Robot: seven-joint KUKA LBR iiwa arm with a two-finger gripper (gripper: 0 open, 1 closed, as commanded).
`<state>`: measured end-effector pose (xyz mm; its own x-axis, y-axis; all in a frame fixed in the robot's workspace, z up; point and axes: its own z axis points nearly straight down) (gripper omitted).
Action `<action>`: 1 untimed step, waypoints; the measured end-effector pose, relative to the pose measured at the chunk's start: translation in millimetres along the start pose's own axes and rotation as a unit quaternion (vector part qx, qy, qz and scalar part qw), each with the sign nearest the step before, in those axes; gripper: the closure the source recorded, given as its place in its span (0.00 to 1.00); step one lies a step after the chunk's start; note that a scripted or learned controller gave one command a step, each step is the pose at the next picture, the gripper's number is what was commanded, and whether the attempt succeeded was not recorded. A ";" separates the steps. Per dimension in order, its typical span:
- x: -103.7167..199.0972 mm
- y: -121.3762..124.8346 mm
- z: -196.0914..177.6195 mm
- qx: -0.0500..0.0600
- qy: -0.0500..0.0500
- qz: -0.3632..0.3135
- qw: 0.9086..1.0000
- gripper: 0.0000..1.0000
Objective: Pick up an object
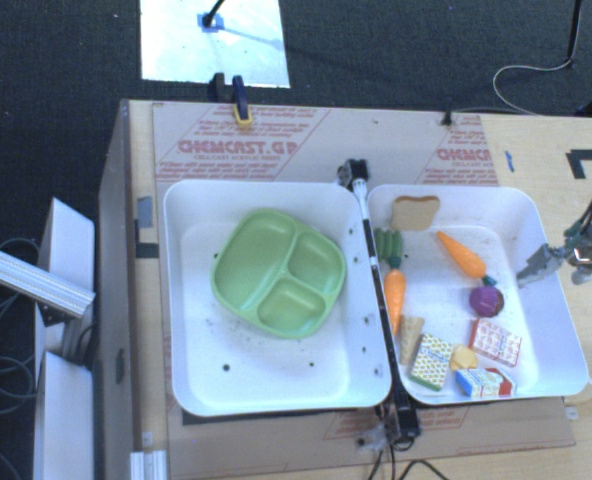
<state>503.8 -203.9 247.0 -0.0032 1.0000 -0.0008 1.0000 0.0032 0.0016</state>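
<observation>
Currently the gripper hangs at frame right over the right bin; jaw state: cannot tell; step: approach; next: descend onto the purple onion.

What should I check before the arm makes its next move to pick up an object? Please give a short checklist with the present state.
1. Pincer over the right bin: ok, at its right wall.
2. Pincer carrying nothing: cannot tell.
3. Near target free to reach: ok, the purple vegetable lies apart from the orange carrot.
4. Crowded corner: not ok, the small boxes lie packed together.
5. Green divided plate out of the way: ok, in the left bin.
</observation>
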 end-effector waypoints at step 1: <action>54.7 -14.4 158.1 -0.004 0.000 0.000 1.000 0.00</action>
<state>489.5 -149.4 88.8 -0.0034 1.0000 -0.0011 1.0000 0.0034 0.0094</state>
